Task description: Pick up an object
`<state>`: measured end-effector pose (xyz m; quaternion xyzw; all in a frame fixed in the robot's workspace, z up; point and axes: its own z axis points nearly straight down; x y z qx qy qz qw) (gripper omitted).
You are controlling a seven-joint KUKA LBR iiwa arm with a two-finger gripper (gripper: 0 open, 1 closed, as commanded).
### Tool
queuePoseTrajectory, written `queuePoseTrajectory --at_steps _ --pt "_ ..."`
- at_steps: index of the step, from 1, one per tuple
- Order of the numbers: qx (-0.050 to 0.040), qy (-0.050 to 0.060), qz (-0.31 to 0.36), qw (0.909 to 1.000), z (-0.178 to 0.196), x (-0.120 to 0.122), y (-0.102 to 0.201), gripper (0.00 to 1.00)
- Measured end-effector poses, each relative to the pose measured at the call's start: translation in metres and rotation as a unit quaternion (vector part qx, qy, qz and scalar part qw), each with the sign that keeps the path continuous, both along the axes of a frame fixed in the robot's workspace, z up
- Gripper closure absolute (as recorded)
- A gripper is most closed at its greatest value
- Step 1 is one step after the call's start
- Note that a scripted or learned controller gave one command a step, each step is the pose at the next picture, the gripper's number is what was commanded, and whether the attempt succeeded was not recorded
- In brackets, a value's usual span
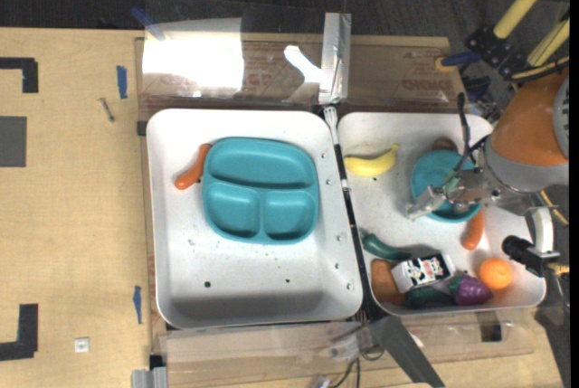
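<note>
Reading the gripper (445, 196) as sitting right over the teal bowl (441, 181) in the right bin (362, 223). I can't tell from this angle what the gripper is doing; metal and bowl rim blur together.

Nearest candidates from the gripper:
- teal bowl: directly under it, touching or nearly so. Round, no long axis.
- small carrot (472, 232): just beside, toward the bin's near edge and a bit toward the arm side. Long axis runs roughly far-to-near, slightly tilted.
- banana (371, 162): near, away from the arm toward the divider. Long axis roughly across the bin, tip curling up toward the far wall.

I'd judge the bowl rim the likely target; probably a pinch on the arm-side rim.
</note>
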<state>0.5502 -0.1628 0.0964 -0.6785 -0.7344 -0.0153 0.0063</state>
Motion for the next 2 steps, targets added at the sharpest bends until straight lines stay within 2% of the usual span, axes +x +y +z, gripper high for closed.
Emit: queuePoseTrajectory --at_steps 1,2 --pt "-0.0019 -0.007 0.005 1.0 0.01 0.005 0.006 1.0" --pt "-0.0149 0.004 -0.061 0.998 0.109 0.018 0.047 1.0"
